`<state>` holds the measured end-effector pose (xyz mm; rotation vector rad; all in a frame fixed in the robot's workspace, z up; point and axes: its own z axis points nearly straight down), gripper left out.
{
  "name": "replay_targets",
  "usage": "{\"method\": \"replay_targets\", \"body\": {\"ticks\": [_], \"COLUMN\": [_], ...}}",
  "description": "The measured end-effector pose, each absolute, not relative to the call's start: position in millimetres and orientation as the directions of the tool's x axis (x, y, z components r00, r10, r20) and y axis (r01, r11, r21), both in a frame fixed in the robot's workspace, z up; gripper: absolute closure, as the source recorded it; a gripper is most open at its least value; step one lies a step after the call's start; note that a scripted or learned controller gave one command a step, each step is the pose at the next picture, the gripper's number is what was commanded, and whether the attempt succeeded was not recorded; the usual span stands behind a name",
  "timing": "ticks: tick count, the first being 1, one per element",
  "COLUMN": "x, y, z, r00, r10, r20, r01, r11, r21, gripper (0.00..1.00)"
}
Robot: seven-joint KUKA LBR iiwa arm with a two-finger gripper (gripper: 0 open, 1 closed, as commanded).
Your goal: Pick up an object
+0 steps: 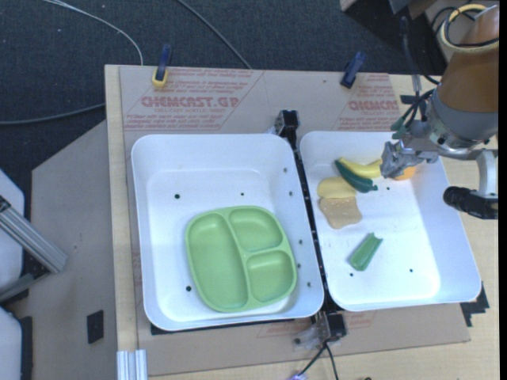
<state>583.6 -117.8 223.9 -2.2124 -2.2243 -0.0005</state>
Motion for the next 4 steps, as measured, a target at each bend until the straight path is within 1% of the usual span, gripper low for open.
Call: {"method": "replay_targets", "body": {"ticks": [1,2,3,4], "x": [573.3,554.9,530.4,520.0], "y": [-66.7,-18.9,38.1,87.5], "z": [233.7,221.4,220.4,212.9], "r00": [-0.006,-0.005,-0.006,-0.006], "r10": [1.0,1.0,1.0,1.0], "r20": [0.003,0.003,0.003,0.003], "r01": [1.0,1.0,1.0,1.0], "r11": [0.006,0.005,0.006,0.006], "r21": [-0.004,-0.006,-0.005,-0.006], "gripper": [1.0,1.0,1.0,1.0]}}
